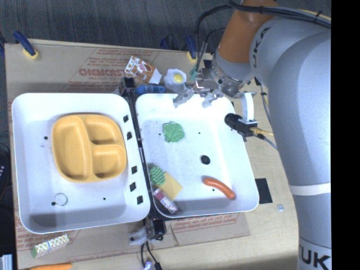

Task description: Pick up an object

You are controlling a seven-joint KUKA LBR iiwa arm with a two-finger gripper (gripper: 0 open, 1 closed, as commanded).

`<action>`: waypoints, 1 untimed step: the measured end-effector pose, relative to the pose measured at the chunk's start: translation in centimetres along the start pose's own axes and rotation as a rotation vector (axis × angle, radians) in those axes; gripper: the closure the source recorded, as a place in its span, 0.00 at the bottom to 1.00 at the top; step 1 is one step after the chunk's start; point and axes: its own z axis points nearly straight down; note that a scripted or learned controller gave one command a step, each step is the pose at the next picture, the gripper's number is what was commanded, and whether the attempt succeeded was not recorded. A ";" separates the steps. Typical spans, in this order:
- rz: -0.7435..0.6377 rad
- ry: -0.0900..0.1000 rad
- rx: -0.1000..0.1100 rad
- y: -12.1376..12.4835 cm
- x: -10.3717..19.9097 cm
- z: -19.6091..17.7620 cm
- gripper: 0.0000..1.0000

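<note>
Our gripper [195, 98] hangs at the far edge of the right bin [243, 167], fingers spread apart with nothing between them. The nearest candidate is the green leafy piece [173, 131], lying alone on bare floor just nearer than the fingers. We judge it the easiest target: we should centre over it, descend straight, and close only once both fingers straddle it. The orange sausage [219, 187] lies near the right-hand near corner, close to the wall, so it looks harder.
</note>
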 end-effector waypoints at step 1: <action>-0.250 0.000 0.000 -3.3 2.1 11.2 0.00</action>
